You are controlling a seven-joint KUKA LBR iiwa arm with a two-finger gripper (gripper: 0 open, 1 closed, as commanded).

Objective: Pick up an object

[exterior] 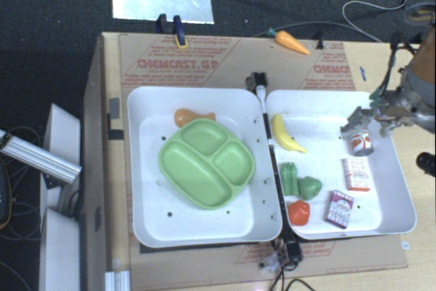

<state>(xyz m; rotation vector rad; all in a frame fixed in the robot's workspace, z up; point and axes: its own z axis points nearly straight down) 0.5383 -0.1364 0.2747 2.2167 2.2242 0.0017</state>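
**Gripper poised over the can at the right bin's far right side**

The right bin (320, 116) has open floor along its far edge and through its middle, between the banana and the can; its near edge and its left wall are crowded. The left bin (146, 146) has bare floor along its left and near sides, around the big tray.

In the left bin, a green divided tray (206, 161) sits near the centre, slightly tilted, and an orange item (185, 116) peeks out just behind its far edge (partly covered, so its kind cannot be told). In the right bin, a yellow banana (286, 133) lies near the far left corner, just beside the divider. A green vegetable (298, 182) lies along the left wall, with a red-orange item (298, 212) just beside it at the near left corner. A maroon box (340, 208) lies near the near edge, a red-and-white box (356, 174) just beyond it, and a small red-and-white can (360, 142) near the right side. On the bench beyond the bins, a toy carrot (292, 41) lies by the far edge.

The arm (419, 88) comes in from the right, low over the right bin's right rim. The gripper (360, 123) hangs just above the can, close to touching; whether its fingers are spread or closed cannot be told, and nothing shows between them.
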